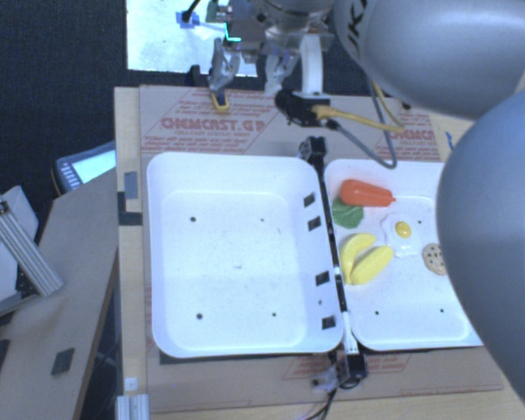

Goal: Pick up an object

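Observation:
The right bin holds an orange carrot with a green leafy end, a yellow banana, a fried egg and a small cookie. My gripper hangs high above the bench's far edge, behind the left bin. It is open, with nothing between its fingers. The grey arm covers the right bin's right side.
A black divider with clips runs between the two bins. Yellow and grey cables trail from the wrist over the cardboard sheet under the bins. A tablet and metal rails lie at the left.

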Motion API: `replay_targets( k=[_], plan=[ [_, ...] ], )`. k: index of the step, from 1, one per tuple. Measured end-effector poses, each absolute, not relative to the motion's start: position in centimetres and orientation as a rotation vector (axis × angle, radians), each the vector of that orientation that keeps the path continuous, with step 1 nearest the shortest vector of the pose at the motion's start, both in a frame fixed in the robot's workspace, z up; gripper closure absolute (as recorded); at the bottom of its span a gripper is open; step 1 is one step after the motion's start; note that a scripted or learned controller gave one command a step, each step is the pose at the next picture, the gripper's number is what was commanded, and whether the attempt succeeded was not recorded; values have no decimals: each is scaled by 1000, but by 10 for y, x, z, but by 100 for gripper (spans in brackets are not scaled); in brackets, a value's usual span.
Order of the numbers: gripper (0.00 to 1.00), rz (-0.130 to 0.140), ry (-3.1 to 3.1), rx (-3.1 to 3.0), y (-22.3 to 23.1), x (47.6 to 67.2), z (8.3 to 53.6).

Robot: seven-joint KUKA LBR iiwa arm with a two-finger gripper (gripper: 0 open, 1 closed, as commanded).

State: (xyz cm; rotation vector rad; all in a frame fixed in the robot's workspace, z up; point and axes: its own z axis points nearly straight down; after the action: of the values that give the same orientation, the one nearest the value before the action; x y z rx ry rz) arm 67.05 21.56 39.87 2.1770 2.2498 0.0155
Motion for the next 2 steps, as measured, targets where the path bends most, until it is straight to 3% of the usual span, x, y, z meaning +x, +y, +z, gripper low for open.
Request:
replay_targets(
  k=[1,2],
  plan=[
    [100,19,2252,2171,216,671,410],
    [0,18,2254,2170,216,671,410]
  ],
)
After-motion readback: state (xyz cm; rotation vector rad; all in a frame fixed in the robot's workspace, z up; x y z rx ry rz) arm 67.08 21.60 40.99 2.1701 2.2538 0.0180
